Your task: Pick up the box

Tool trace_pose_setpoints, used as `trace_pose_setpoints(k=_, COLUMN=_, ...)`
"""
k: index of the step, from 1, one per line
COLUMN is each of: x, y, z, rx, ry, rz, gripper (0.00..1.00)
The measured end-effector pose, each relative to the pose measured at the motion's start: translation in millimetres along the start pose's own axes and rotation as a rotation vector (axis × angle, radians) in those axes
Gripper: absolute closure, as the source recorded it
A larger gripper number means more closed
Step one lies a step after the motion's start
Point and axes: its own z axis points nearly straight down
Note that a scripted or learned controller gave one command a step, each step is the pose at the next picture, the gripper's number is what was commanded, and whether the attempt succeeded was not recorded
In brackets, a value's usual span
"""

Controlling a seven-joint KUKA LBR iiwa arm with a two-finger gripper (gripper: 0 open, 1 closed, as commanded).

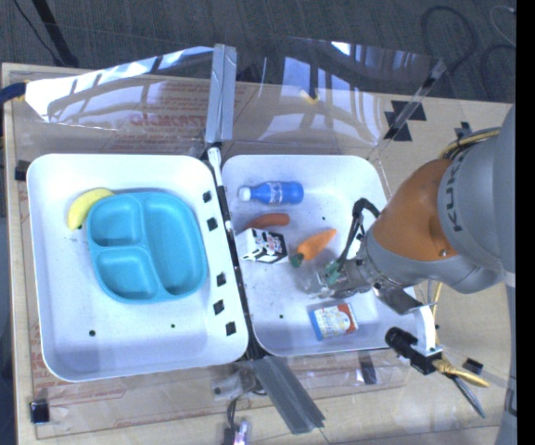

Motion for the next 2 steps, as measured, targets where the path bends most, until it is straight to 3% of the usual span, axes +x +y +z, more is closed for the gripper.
trace_pose_setpoints(k=1, x=0.0, y=0.0, z=0.0, rx=0.000, ry=0.000, rz=0.000, gripper=0.00)
trace_pose_setpoints(k=2, x=-8.3, y=-3.3, z=-23.7, rx=0.002, ry=-0.001, rz=-0.007, gripper=0.00)
